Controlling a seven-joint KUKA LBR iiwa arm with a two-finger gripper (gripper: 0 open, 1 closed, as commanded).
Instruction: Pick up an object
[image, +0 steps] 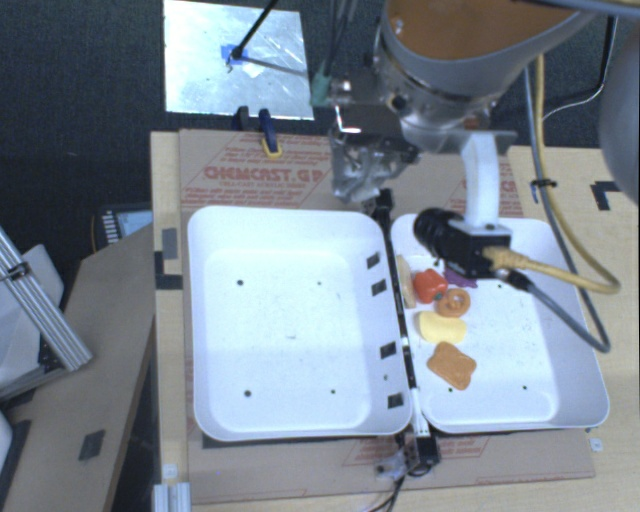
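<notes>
While the jaws' state cannot be told, the gripper is seen above the bins' far edge.
Small food items (red, orange, yellow) are clustered in the right bin, by its left wall.

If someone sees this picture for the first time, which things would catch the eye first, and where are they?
First the big grey arm with an orange band at the top right, reaching down over the right bin. Next the small cluster of coloured toy foods by that bin's left wall: a red piece, a yellow piece and an orange-brown piece. The left bin is a wide white area beside them.
</notes>
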